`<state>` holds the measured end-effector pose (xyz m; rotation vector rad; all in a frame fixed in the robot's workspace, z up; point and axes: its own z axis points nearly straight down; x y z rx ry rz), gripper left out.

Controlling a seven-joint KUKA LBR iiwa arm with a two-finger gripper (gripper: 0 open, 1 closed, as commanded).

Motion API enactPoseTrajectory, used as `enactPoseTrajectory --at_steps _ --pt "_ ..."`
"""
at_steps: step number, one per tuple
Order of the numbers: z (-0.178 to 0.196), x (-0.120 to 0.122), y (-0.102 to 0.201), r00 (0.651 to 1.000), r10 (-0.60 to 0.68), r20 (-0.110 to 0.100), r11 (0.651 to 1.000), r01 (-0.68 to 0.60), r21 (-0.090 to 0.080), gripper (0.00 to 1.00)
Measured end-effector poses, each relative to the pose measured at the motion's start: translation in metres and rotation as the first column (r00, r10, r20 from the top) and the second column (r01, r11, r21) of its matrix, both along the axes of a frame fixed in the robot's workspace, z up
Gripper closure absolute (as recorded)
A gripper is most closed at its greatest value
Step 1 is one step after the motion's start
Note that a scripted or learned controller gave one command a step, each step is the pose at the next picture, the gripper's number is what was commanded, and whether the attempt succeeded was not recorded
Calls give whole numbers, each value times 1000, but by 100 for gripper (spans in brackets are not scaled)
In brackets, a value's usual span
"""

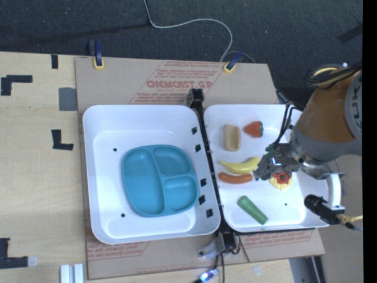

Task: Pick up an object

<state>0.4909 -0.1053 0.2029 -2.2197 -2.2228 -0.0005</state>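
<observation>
Gripper (272,168) hangs low in the right bin (294,217), right of the banana (240,165) and sausage (235,178), probably lining up a grab; grip state's unclear.

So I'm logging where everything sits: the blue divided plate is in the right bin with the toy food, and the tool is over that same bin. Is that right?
Not quite. The camera view shows the blue divided plate in the left bin, alone. The toy food, such as the banana and hot dog, lies in the right bin, and the tool is over that bin.
</observation>
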Motion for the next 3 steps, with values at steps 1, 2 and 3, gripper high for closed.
enactPoseTrajectory --at_steps 1,2,3 --pt "5 -4 63 1000 7 -2 1000 -7 2 100" --pt "13 1 108 1000 6 -1 1000 -6 1 100" --pt "7 3 170 1000 7 -3 1000 -7 1 100"
